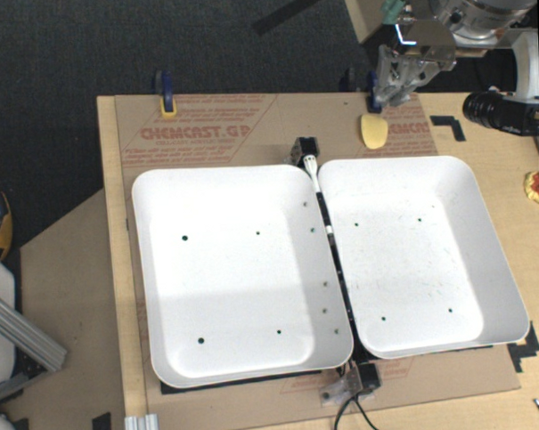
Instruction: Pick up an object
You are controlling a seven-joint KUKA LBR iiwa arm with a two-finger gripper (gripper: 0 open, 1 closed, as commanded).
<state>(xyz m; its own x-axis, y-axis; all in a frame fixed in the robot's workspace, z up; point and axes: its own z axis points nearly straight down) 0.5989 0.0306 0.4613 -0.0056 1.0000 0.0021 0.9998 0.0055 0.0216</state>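
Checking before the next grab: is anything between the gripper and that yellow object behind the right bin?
Nothing visible. The gripper sits just above the yellow object, which lies on the board behind the right bin, outside both bins, with bare board between them.

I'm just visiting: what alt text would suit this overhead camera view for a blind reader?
A robot gripper hangs just above a small yellow object lying on the cardboard sheet behind two shallow white bins, the left bin and the right bin, set side by side.
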